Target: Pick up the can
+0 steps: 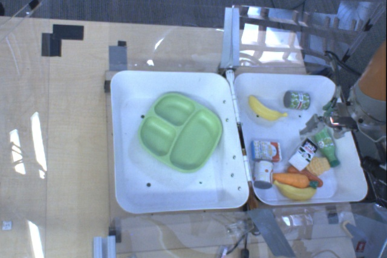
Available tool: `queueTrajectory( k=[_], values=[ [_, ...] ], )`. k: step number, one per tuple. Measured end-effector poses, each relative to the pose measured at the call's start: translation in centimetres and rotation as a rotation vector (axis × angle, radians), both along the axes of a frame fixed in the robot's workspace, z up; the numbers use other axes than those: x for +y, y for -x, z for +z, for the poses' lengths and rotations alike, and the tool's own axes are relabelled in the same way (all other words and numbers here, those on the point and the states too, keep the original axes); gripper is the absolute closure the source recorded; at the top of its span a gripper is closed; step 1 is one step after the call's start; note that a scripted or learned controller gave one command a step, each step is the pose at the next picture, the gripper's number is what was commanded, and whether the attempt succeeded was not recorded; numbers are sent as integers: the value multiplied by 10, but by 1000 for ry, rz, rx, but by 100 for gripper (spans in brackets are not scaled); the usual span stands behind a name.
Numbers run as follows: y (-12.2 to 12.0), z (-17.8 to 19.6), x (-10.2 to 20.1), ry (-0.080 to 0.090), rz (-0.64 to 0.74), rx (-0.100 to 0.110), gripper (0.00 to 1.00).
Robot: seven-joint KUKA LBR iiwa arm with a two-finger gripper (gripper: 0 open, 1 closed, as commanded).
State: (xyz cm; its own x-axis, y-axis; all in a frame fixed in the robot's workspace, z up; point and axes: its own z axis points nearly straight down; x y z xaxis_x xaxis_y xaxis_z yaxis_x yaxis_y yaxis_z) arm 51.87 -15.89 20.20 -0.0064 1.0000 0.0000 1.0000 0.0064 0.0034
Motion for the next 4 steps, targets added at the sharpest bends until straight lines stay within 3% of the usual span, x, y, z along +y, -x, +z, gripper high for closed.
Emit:
queueTrajectory(
  k=[1,2,3,4],
  values=[
    [-83,-28,11,0,85,0,0],
    [-113,-115,-46,2,90,-6,0],
    [-116,-101,-44,5,97,-14,100],
    [-116,-101,-44,5,97,-13,0]
  ],
)
